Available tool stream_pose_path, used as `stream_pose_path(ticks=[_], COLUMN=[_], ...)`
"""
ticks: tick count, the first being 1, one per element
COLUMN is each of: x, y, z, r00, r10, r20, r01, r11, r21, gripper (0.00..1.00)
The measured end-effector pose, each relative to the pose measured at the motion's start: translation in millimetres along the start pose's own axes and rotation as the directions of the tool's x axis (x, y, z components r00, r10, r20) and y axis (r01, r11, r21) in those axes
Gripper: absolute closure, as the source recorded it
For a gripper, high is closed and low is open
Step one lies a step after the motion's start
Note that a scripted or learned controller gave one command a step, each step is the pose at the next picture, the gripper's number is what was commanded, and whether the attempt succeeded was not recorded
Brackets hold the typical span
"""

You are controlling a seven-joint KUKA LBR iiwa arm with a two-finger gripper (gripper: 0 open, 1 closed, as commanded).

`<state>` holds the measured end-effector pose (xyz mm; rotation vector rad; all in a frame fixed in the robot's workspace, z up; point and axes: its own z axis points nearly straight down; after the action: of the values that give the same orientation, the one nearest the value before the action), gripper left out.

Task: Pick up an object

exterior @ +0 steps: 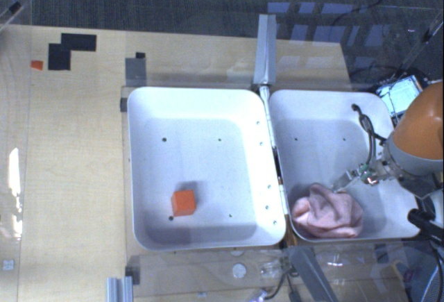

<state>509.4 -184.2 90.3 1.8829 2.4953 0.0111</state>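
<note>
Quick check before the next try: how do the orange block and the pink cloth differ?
The orange block is small, boxy and hard-edged; the pink cloth is larger, crumpled and soft-looking. The block lies in the left bin, well away from the arm; the cloth lies in the right bin, beside the arm. Both rest near their bins' front edges.

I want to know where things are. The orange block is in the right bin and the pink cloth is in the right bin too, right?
Not quite. The camera view shows the orange block in the left bin, near its front. The pink cloth is in the right bin, as you said.
</note>
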Motion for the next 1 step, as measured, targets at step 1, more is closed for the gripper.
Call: stream_pose_path(ticks=[1], x=[57.8], y=[-0.2], z=[-1.1], r00=[0.986], r10=[-0.169], r20=[0.003], r01=[0.169], r11=[0.986], r21=[-0.003], gripper=[0.0])
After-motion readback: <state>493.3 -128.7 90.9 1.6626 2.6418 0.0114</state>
